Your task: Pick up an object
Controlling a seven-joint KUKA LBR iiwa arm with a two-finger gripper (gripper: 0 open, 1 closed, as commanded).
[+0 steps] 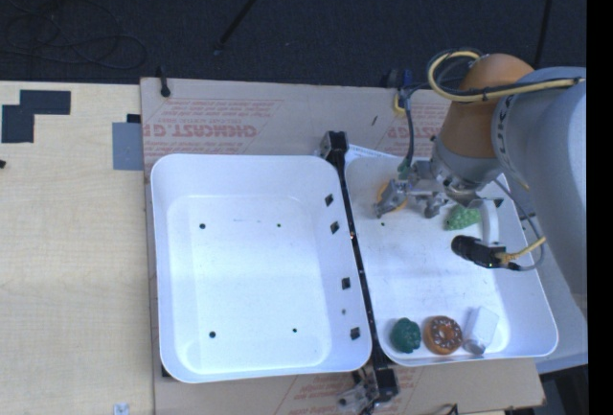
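Robot arm's end effector hovers in the right bin, grip state unclear; best to centre over the nearby green object before closing

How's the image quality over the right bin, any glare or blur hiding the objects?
Camera view: the white right bin is bright but not washed out; the green object and donut at its near edge read clearly. The gripper looks soft and cluttered, with the arm's shadow under it.
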